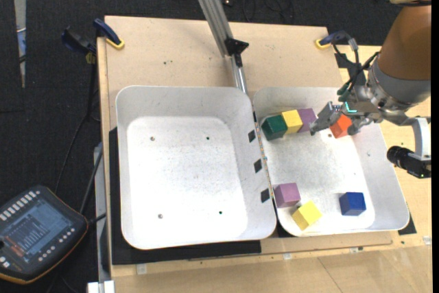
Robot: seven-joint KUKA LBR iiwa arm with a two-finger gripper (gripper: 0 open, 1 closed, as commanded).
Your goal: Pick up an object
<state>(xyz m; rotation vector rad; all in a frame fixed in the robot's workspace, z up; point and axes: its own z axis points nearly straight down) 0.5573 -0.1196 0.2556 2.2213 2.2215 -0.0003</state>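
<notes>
Camera view: fingers (334, 121) over the orange block (340, 125), grip state unclear; no writing legible.

even, fairly bright overhead light; soft short shadows sit under the blocks left of and below the gripper (334, 121). the white bins (185, 168) look slightly washed out. sharp overall, mild grain, dark floor beyond.

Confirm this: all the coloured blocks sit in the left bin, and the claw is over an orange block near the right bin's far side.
Wrong on the bin. The camera view shows the blocks, including the green block, blue block and orange block, in the right bin, not the left bin. The claw is indeed over the orange block.
</notes>
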